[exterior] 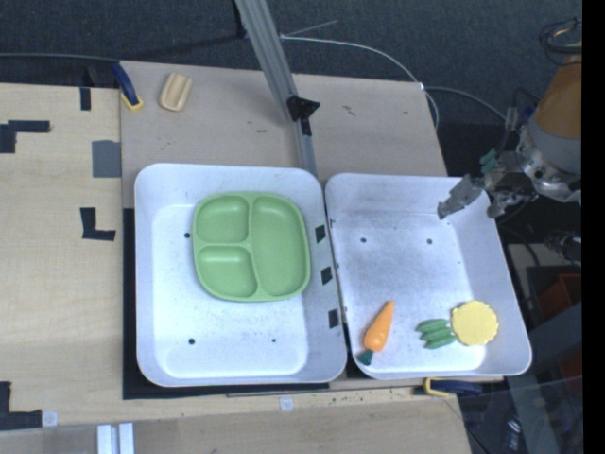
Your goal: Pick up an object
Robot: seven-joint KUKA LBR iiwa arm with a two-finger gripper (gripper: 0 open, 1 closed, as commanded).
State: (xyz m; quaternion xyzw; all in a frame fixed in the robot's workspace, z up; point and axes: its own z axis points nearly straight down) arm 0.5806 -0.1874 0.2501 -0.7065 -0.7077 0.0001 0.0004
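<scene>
Three toy foods are seen at the near edge of the right bin (416,206): a carrot (379,325), a green pea pod (435,331) and a yellow pineapple slice (474,323) just beside it. The gripper (465,197) is poised over the bin's far right rim, well apart from them, nothing held; whether it is spread cannot be told.

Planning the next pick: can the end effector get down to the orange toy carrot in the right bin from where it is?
Probably yes. The end effector hangs over the right white bin's far edge, and the orange toy carrot lies uncovered near the front, apart from the other toys.
</scene>
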